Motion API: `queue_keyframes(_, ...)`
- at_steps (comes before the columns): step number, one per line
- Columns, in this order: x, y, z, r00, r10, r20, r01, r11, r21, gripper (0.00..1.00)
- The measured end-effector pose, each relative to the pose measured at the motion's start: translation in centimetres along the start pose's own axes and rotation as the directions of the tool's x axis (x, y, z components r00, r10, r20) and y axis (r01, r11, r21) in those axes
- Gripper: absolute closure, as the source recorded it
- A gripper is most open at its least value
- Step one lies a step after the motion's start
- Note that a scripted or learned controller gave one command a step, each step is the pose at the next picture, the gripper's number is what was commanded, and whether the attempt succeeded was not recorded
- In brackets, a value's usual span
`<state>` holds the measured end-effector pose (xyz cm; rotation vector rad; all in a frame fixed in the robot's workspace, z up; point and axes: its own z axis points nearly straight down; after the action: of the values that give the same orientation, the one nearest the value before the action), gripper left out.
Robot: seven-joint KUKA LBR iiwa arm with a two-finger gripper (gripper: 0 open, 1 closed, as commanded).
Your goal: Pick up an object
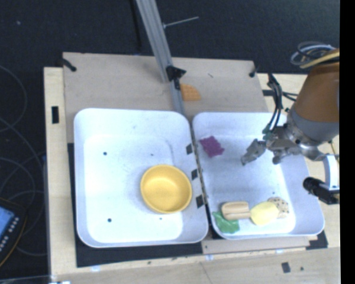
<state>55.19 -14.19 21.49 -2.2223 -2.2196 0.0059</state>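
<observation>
At the near rim of the right bin [242,182], close to the front edge of the counter [130,266]: a cluster of four small items, namely a tan block [235,210], a yellow lump [262,214] touching its right end, a speckled beige piece [278,205] just behind the lump, and a green scrap [223,222] tucked into the bin's front corner, partly under the block. Farther back in the same bin, near the divide between the bins: a purple piece [212,146], lying alone and well apart from the cluster. In the left bin [94,158]: a yellow bowl [165,188], upright, toward the near right part. Beyond the bins, on the brown board: an orange item [190,93], beside the foot of a slanted metal pole [154,28]. Claw [265,154]: over the middle of the right bin, to the right of the purple piece and behind the cluster; fingers spread apart, nothing between them. Height above the bin floor: not determinable from this view. Task status, as judged: no item grasped, no item lifted; all items at rest on a bin floor or the board. Pending: select a target (purple piece the likeliest, being isolated and near the claw), align over it, descend, close, lift. Caution with the cluster: items touching, hence a risk of catching two or nudging one aside.
</observation>
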Motion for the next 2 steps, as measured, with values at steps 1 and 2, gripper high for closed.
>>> queue_keyframes(1,0.7,0.2,5.9,1.0,0.001,-0.001,-0.001,1.0,0.002,0.0)
queue_keyframes(2,0.6,0.1,11.2,1.0,0.001,-0.001,-0.001,1.0,0.002,0.0)
